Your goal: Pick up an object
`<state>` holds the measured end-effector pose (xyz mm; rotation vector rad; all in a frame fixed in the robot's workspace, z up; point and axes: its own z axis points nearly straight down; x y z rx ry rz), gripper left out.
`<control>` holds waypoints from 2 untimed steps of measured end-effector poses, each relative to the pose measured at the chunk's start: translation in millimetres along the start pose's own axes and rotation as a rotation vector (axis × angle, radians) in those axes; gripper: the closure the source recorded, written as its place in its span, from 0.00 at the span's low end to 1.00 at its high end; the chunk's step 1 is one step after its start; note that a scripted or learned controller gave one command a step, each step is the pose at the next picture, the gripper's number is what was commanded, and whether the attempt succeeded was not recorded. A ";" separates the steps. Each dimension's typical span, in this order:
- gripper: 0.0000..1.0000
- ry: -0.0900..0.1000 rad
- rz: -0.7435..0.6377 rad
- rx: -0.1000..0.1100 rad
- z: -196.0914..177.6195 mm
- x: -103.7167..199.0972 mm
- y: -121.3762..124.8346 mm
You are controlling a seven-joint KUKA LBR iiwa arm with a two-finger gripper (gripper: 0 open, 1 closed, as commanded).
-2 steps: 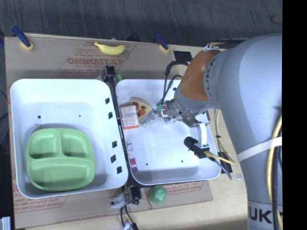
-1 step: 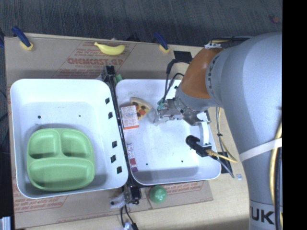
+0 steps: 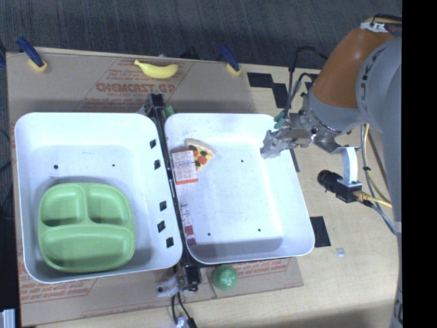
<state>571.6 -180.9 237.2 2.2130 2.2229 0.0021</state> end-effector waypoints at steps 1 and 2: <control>0.00 0.002 -0.001 0.004 1.7 0.9 -0.6; 0.00 0.005 -0.001 0.011 136.0 0.8 -39.6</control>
